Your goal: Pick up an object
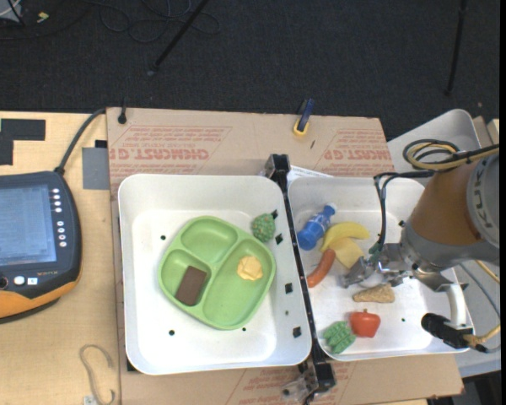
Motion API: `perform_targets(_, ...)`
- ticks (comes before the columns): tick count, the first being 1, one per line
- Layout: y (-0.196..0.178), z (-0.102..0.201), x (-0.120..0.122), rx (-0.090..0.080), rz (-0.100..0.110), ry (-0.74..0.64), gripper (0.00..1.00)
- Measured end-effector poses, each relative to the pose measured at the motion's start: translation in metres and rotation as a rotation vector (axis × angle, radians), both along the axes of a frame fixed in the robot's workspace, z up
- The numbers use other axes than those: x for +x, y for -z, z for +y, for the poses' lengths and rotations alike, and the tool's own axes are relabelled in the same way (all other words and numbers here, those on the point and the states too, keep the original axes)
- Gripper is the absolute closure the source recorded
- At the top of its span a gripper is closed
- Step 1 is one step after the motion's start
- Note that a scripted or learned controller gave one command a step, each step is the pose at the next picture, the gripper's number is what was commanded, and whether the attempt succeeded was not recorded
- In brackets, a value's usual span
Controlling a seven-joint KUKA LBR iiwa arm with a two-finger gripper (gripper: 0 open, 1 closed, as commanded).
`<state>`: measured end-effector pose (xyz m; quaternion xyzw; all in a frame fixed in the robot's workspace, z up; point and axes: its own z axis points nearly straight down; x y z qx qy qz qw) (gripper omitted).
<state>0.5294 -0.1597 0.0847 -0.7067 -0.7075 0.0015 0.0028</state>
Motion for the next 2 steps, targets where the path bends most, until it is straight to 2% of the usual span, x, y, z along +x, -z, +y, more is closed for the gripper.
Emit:
perform_targets(1,-0.009,-0.002,0.001,0.003,0.003,0.004,1.00)
perform_targets(2,-0.054,0.006,-0.002,0.000,-0.003,0.000,1.00)
